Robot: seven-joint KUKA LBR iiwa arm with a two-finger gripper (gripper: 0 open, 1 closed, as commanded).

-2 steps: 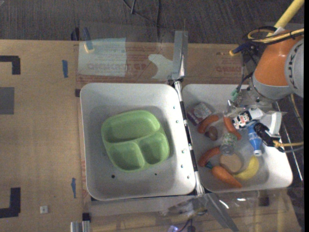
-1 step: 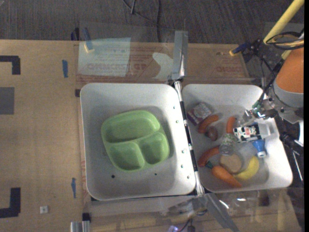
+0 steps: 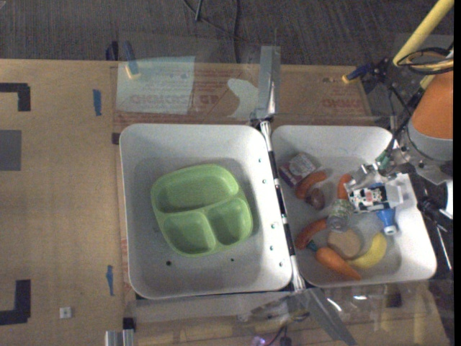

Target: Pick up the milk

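Observation:
The milk (image 3: 372, 196) is a small white carton with red and blue print, lying on its side in the right bin (image 3: 414, 265) near that bin's right wall. A blue cap (image 3: 389, 225) shows just below it. My gripper (image 3: 380, 174) hangs right over the carton's upper edge, reaching in from the right beneath the grey wrist and orange band (image 3: 436, 110). The gripper body hides the carton's top. I cannot tell whether the carton is touched.
Around the milk lie a clear bottle (image 3: 338, 211), a banana (image 3: 374, 251), a carrot (image 3: 337, 263), a brown round (image 3: 345, 243), two sausages (image 3: 311, 183) (image 3: 311, 233) and a purple packet (image 3: 298, 167). A green divided plate (image 3: 202, 209) sits in the left bin (image 3: 137, 193).

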